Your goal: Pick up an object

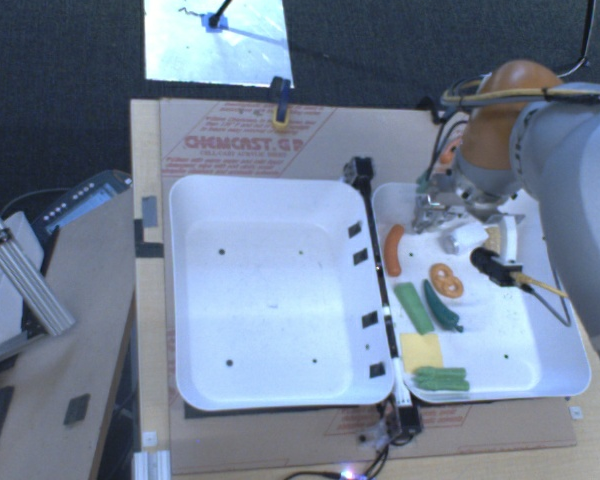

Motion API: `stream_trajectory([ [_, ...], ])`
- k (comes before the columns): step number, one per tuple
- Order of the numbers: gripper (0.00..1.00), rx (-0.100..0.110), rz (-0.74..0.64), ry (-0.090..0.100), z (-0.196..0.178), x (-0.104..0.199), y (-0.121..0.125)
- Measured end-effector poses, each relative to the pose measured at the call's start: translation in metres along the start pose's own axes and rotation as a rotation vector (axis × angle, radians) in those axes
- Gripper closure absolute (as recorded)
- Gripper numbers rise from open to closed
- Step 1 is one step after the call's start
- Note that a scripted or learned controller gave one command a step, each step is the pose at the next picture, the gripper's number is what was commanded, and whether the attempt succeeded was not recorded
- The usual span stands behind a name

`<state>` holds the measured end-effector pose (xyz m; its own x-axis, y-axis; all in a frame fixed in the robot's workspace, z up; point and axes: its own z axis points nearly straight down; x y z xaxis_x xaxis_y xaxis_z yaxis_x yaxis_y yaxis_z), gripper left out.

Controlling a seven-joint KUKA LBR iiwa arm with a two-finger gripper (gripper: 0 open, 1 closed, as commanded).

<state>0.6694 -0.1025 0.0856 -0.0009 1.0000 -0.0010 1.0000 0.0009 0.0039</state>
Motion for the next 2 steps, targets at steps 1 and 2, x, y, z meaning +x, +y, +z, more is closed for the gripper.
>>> stream_trajectory([
  [1,1.00,0.000,0.000,0.000,0.000,-0.010,0.000],
  [2,1.00,0.000,0.000,0.000,0.000,-0.027,0.000],
])
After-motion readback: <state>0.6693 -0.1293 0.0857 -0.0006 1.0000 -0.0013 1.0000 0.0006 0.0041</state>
